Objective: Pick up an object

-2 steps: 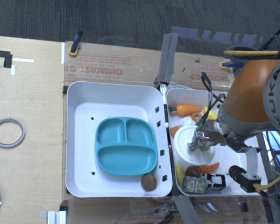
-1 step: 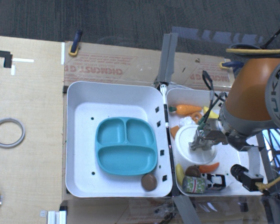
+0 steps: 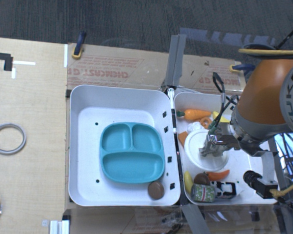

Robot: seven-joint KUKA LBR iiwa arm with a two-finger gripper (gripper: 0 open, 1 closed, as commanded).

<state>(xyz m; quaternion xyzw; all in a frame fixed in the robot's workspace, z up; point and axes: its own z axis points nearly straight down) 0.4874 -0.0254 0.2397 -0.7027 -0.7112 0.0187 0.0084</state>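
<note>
Hovering low over the white plate (image 3: pixel 198 151) in the right bin (image 3: pixel 261 199), the gripper (image 3: pixel 211 149) holds nothing I can see, jaw gap unreadable, with the long orange carrot (image 3: pixel 196 114) lying crosswise just beyond it.

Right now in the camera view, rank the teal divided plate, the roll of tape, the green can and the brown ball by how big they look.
1. teal divided plate
2. roll of tape
3. green can
4. brown ball, only slightly smaller than the can

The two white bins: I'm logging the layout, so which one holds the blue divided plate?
The left bin holds the blue divided plate. The right bin, where the gripper reaches, holds a carrot and small items instead.
</note>
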